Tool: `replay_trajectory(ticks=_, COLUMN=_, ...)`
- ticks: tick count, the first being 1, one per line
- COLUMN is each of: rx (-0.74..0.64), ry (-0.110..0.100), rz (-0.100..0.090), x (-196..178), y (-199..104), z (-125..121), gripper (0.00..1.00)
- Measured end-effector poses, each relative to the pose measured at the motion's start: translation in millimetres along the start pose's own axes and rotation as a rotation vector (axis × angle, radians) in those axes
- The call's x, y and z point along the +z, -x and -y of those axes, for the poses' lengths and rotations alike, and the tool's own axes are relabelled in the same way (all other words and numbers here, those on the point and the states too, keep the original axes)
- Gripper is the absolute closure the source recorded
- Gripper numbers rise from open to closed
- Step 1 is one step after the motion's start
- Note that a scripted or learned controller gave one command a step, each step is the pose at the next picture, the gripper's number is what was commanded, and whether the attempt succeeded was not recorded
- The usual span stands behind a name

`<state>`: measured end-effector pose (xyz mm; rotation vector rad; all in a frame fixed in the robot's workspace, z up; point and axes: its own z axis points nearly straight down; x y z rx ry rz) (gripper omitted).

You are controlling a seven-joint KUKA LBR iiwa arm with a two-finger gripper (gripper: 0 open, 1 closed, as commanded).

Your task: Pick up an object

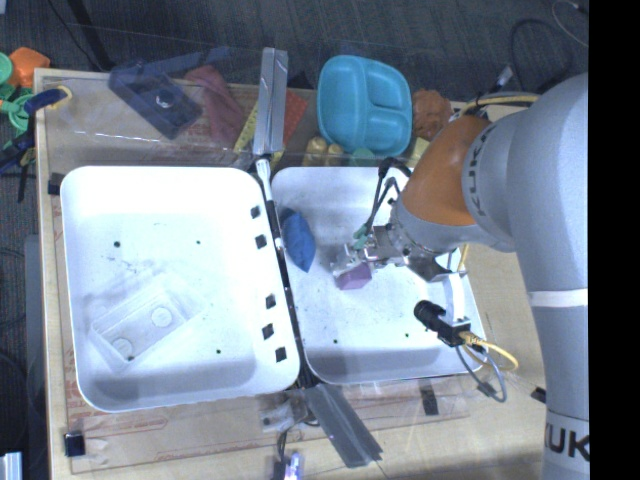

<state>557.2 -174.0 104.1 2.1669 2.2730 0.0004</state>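
- Camera view, the layout: you have two white bins side by side. The left bin [150, 298] holds a clear plastic box [140, 323] lying flat near its lower left corner. The right bin [340, 363] is where the arm [520, 178] is working, reaching in from the right.
- Camera view, the claw: the gripper [362, 251] hangs low over the middle of the right bin, wrist and orange band above it. You cannot tell from this slant whether it is spread or pressed together; cables and the wrist body crowd the tip.
- Camera view, the likely target: a small purple block [353, 276] lies on the bin floor just below the claw tip, touching it or nearly so. Nothing shows it lifted or pinched, so treat it as not yet held.
- Camera view, the other candidate: a blue object [297, 240] lies against the bin's left wall, its long axis running roughly up and down the picture, to the left of the claw and apart from it.
- The relation that matters: the purple block sits slightly below and left of the tip, far nearer than the blue one. My judgement is that a short drop and a close would suit it; a miss sideways could nudge it away.
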Motion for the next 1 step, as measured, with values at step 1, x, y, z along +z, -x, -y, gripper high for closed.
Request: replay_trajectory(ticks=1, rx=0.004, ry=-0.003, rz=-0.002, x=-96.8, y=-35.3, z=-35.0, gripper=1.00)
